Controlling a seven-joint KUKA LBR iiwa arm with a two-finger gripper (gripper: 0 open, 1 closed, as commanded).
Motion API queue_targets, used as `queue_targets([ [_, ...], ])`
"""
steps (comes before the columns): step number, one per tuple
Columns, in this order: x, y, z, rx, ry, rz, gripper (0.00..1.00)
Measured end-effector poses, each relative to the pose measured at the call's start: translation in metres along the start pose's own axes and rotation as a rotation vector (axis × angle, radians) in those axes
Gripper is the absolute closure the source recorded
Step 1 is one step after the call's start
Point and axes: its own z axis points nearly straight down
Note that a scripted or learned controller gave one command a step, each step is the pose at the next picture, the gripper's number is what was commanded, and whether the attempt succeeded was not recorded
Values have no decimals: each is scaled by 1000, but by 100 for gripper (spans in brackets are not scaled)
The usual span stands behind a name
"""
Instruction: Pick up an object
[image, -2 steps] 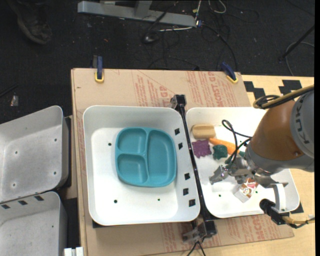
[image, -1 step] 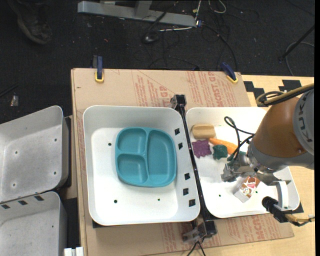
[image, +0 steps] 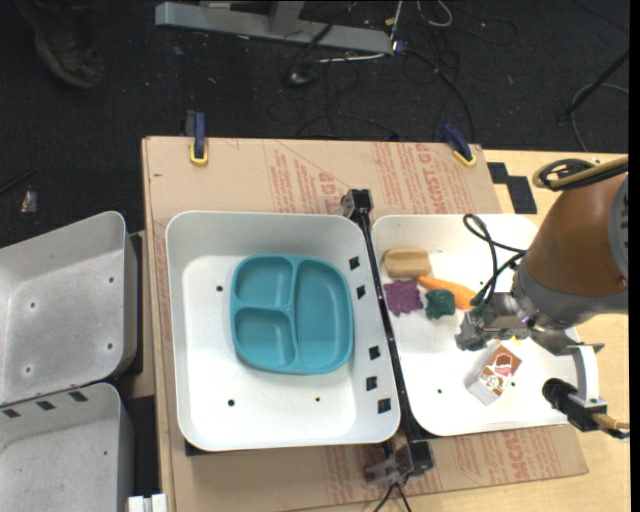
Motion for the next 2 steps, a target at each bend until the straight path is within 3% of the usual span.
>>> queue_targets([
  [1,0,1,-28,0,0,0,100],
  [2,56,1,-29,4,3,-7,100],
])
